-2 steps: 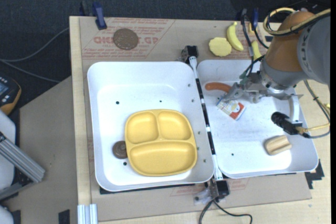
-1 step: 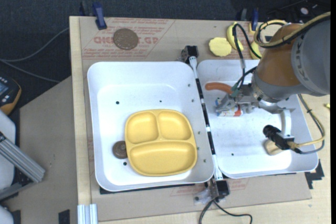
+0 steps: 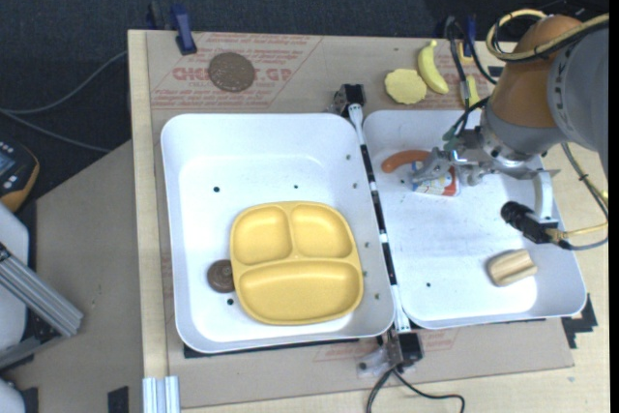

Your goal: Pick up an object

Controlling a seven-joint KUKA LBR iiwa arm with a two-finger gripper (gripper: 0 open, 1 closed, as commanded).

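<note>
Orange and slim, the carrot-like toy point(image 3: 404, 160) lay in the right bin point(image 3: 455, 300) just beside the tool point(image 3: 437, 174), whose state could not be told; it looked light, stiff and slippery, best pinched mid-length. A tan block point(image 3: 510, 267) shared that bin; the left bin point(image 3: 189, 208) held a yellow divided plate point(image 3: 293, 261) and a brown disc point(image 3: 221, 277)

Red print on bench board point(image 3: 253, 73) — illegible.

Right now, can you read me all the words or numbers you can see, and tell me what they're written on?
Red printing on the brown board behind the bins: too blurred to read; a brown disc covers its middle.
A smaller red line above it: too small to read.
No words on the yellow tray.
</note>
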